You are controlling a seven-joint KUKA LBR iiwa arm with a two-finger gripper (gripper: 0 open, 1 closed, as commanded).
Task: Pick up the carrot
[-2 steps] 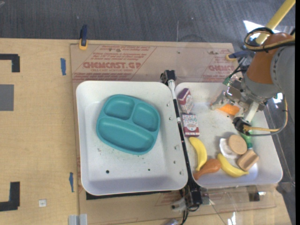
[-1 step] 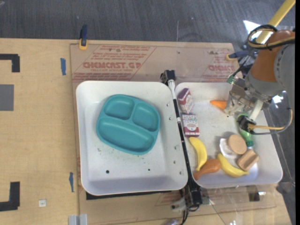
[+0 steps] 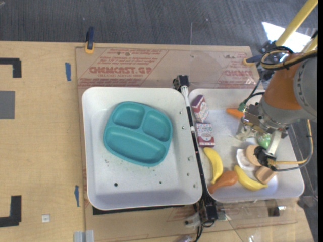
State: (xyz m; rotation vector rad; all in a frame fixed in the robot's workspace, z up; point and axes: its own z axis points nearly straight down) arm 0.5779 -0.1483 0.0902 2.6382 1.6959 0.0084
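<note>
A small orange carrot (image 3: 233,112) lies in the right bin (image 3: 222,97) near its back, pointing left. Only its tapered left end shows; the rest is hidden under the arm's wrist. My gripper (image 3: 249,129) hangs low over the bin just right of and in front of that end, close to it. The grey wrist with its orange band (image 3: 280,96) covers the spot where they meet, so I cannot tell if anything is held.
Two small cartons (image 3: 198,106) (image 3: 205,133) lie along the right bin's left wall. Two bananas (image 3: 214,163) (image 3: 248,179), an orange-red piece (image 3: 224,180), a green item (image 3: 264,140) and pale food pieces crowd the front. A teal divided plate (image 3: 138,132) sits in the left bin (image 3: 96,175).
</note>
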